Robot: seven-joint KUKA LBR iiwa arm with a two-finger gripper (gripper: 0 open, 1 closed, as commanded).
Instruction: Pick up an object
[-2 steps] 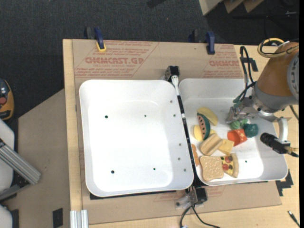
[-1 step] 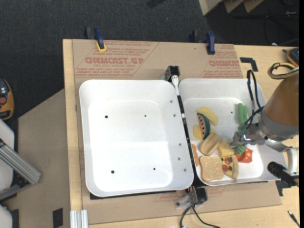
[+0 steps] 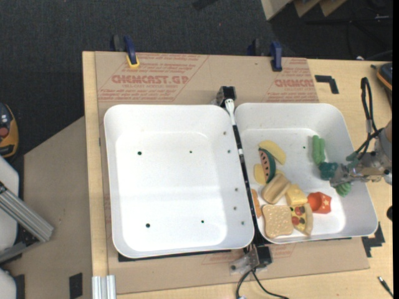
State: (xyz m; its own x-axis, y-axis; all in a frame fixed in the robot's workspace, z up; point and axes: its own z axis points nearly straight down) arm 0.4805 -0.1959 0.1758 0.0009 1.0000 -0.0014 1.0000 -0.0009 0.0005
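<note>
The right bin [image 3: 293, 116] holds several toy foods. A yellow banana [image 3: 273, 151] and a watermelon slice [image 3: 265, 165] lie left of centre. A bread roll [image 3: 275, 189], a toast slice [image 3: 278, 220], a pizza slice [image 3: 302, 217], a yellow cheese piece [image 3: 295, 196] and a red pepper [image 3: 319, 202] cluster at the front. A light green pickle [image 3: 318, 148] lies toward the right wall. My gripper [image 3: 346, 178] reaches in low from the right, against a dark green piece [image 3: 328, 169], with another green bit [image 3: 343, 189] just below it.
The left bin [image 3: 124, 123] sits beside the right one, their walls meeting at a black divider clamp [image 3: 225, 94]. Blue clamps [image 3: 130, 47] hold the cardboard at the back. Cables [image 3: 368, 111] hang near the right edge of the bench.
</note>
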